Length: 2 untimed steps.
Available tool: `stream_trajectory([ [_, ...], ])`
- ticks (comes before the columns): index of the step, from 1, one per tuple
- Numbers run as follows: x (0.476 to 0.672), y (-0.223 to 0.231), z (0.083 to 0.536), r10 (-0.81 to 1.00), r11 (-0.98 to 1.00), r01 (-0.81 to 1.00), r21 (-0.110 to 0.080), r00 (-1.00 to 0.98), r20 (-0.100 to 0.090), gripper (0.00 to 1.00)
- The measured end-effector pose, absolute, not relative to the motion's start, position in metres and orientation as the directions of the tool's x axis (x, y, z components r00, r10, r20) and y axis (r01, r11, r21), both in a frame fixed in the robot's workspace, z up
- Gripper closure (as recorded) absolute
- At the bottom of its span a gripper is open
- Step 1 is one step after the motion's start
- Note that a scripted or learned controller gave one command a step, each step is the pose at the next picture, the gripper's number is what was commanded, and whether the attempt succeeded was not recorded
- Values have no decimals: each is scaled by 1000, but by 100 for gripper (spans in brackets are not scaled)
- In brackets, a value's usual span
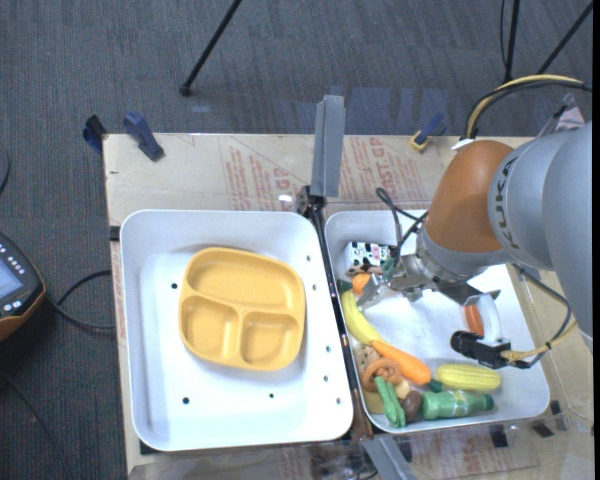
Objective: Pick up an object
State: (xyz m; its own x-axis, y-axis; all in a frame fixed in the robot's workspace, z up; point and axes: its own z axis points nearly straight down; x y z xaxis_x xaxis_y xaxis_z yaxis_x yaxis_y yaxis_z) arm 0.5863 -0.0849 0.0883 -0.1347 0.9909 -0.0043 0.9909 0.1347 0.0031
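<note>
toy food lies in the right bin [528, 383]; gripper [380, 286], whose opening i cannot tell, hangs above the banana [354, 318], likely light, stiff, smooth plastic; best pinched across its curved middle.

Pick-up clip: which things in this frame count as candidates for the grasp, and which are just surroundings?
Part of the job:
gripper, low in the right bin
banana
carrot
corn cob
green bottle
black-and-white spotted toy

Just lying about:
yellow divided plate in the left bin
blue clamps on the bench
tripod legs on the floor
</note>
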Motion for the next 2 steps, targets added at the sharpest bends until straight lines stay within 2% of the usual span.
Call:
stream_trajectory([
  [1,632,-102,77,1000,-12,998,-64,13,14,0],
  [2,638,-102,87,1000,-15,999,-33,15,7,100],
])
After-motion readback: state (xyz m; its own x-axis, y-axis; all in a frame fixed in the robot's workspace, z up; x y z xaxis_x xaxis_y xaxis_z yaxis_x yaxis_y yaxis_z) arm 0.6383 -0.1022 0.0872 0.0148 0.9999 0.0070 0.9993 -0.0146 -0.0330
